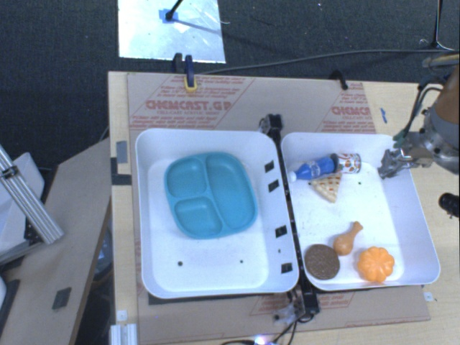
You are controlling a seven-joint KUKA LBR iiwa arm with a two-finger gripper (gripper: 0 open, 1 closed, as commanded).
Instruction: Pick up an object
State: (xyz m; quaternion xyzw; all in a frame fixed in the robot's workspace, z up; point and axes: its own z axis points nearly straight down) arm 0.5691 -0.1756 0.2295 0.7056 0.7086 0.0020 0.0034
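The right bin (406, 214) holds a blue-and-white bottle (325, 167) lying on its side, a yellow waffle wedge (327, 187), a tan chicken drumstick (347, 238), a round brown cookie (322, 261) and an orange pumpkin (376, 264). My gripper (392, 165) hangs at the bin's upper right rim, right of the bottle and apart from every object. Nothing shows between its fingers.
The left bin (154, 264) carries a blue divided plate (210, 194). Black clips (280, 207) line the seam between the bins. Cardboard (237, 103) lies under both bins, with a cable across the back and a metal rail (25, 200) at the far left.
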